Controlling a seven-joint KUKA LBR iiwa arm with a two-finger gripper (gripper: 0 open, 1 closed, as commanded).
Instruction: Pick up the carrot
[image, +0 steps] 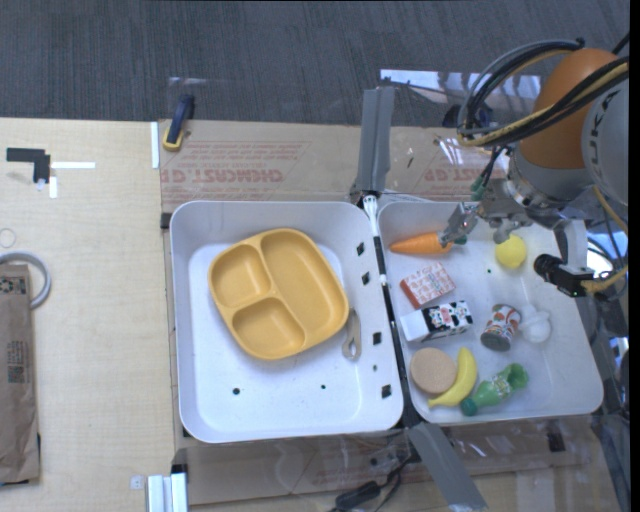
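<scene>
The orange carrot (418, 243) lies near the back-left corner of the right bin (590, 385), pointing left. My gripper (462, 227) hangs at the carrot's right end, touching or just above it, coming down from the grey arm with the orange band at the upper right. The view does not settle whether the carrot is gripped.
The right bin also holds a lemon (511, 252), a red box (427, 287), a black-and-white carton (437, 320), a small can (500, 327), a round biscuit (434, 370), a banana (460, 378) and a green bottle (495, 390). A yellow divided plate (277, 292) sits in the left bin (200, 400).
</scene>
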